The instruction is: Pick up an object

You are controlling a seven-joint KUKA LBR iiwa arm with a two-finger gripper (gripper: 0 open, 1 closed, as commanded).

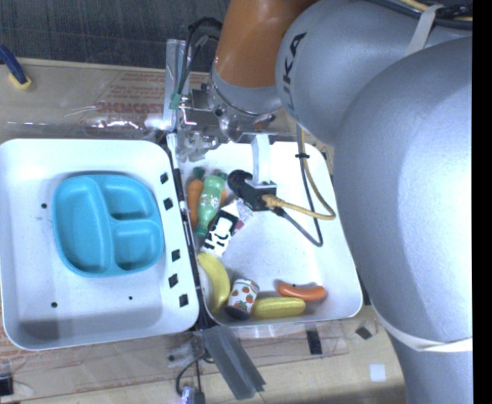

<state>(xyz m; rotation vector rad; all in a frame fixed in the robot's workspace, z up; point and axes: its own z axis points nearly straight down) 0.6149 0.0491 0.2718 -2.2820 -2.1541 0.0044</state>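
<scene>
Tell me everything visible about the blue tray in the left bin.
The blue tray is a light-blue, smooth, plastic-looking dish with rounded corners and a raised rim. It is divided into three compartments: one long one along its left side and two smaller ones on its right. Nothing shows inside any of them. It lies flat, open side up, slightly rotated, near the middle of the left bin, resting on the white floor. No other object touches it, and the gripper is over the right bin, away from it.
</scene>
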